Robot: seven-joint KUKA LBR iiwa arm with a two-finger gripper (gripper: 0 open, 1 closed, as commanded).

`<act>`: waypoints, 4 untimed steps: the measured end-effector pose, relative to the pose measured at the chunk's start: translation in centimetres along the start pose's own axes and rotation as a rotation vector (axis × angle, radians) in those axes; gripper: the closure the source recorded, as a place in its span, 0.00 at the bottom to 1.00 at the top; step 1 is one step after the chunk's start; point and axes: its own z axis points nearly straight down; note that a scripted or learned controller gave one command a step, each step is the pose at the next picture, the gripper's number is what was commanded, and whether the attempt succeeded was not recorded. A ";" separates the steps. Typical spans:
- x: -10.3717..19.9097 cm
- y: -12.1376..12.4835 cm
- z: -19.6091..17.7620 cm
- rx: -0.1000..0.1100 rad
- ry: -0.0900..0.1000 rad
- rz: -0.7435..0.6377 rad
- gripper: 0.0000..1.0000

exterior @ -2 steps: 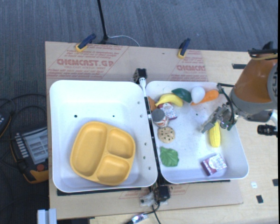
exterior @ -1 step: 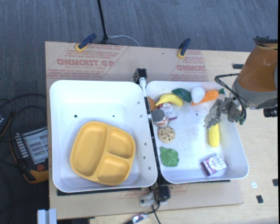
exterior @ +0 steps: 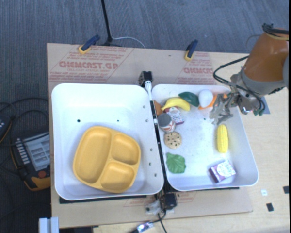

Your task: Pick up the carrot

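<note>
Board reads "CHEMCAST GP"; claw [exterior: 222,111] near carrot [exterior: 211,102], its state unclear

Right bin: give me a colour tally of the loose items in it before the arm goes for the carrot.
Yellow: 2, curved plastic banana, corn cob
Green: 2, flat leafy piece, dark green vegetable
Orange: 1, small carrot by the pincer
White: 1, round egg
Brown: 1, round cookie
Multicolour packaging: 2, small can, purple-and-white carton
Total: 9
</note>
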 end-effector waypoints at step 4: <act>2.5 0.3 -5.7 -0.001 -0.004 -1.046 1.00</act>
